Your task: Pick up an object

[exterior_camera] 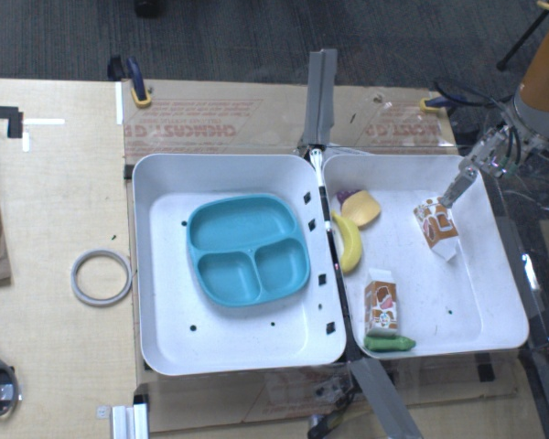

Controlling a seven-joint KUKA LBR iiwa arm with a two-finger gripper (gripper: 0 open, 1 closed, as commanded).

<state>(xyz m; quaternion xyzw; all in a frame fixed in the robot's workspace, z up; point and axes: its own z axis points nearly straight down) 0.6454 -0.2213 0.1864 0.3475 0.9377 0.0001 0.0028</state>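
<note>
gripper [446,201] clamped on carton [436,226], raised over right bin [494,273] far right | second carton [381,305] near centre, bean [389,343] beside | banana [348,241] left wall | tray [248,250] in left bin [165,273]

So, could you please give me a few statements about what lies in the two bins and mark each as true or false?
1. The blue divided tray lies in the left bin. True.
2. The banana lies in the left bin beside the tray. False: it lies in the right bin, near the wall between the bins.
3. A green object lies at the right bin's near edge, just below a small brown carton. True.
4. The gripper hangs over the blue tray. False: it is over the right bin, at a small brown and white carton.
5. A ring of tape lies inside the left bin. False: it lies on the bench left of it.
</note>
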